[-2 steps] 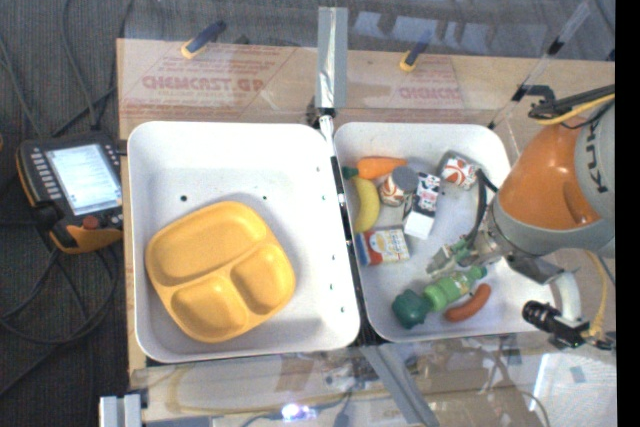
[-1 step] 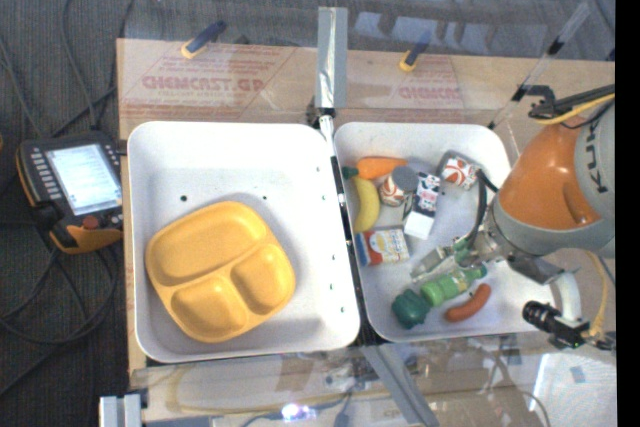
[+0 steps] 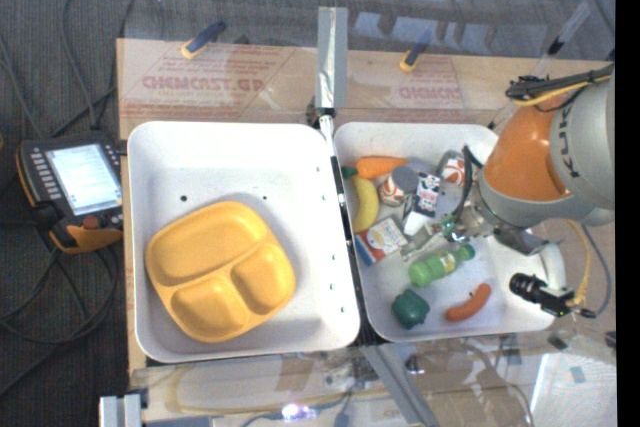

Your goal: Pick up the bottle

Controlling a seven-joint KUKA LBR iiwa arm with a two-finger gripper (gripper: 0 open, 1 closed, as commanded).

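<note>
The bottle (image 3: 437,267) is green with a pale cap. It lies on its side in the right bin (image 3: 520,320), near the middle, with the cap pointing right. My gripper (image 3: 455,225) hangs below the orange band of the arm (image 3: 520,165), just above the bottle's cap end and very close to it. The wrist hides where the gripper's tips meet the clutter.
Around the bottle lie a green pepper (image 3: 410,308), a red sausage (image 3: 468,303), a small packet (image 3: 382,238), a milk carton (image 3: 428,193), a banana (image 3: 366,203) and a carrot (image 3: 380,166). The left bin (image 3: 160,150) holds a yellow divided plate (image 3: 222,268). A teach pendant (image 3: 70,180) sits at the far left.
</note>
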